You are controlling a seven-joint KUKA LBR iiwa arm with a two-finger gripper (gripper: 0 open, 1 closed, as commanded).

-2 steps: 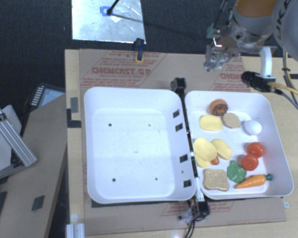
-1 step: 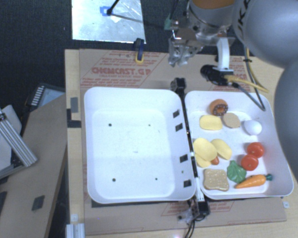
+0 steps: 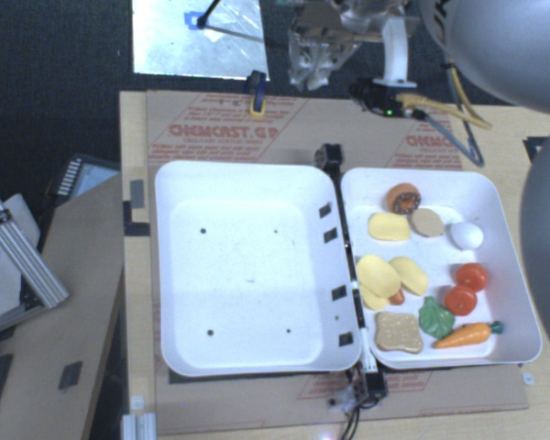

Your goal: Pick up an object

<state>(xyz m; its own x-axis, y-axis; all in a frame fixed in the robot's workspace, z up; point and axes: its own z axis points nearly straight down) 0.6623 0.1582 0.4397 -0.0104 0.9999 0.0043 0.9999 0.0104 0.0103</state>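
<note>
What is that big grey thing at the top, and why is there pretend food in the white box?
The big grey thing is a robot arm. At its end is a gripper, a kind of hand for grabbing, up near the top of the picture, high above the bench. The picture comes from one camera that looks down at a slant.

On the bench sit two shallow white bins. The left bin and the right bin touch in the middle. In the right bin lie toy foods: a carrot, two tomatoes, an egg, a slice of bread, a doughnut, something green and some yellow pieces.

The robot's job is to pick one up. I can't see anything in the gripper.
</note>
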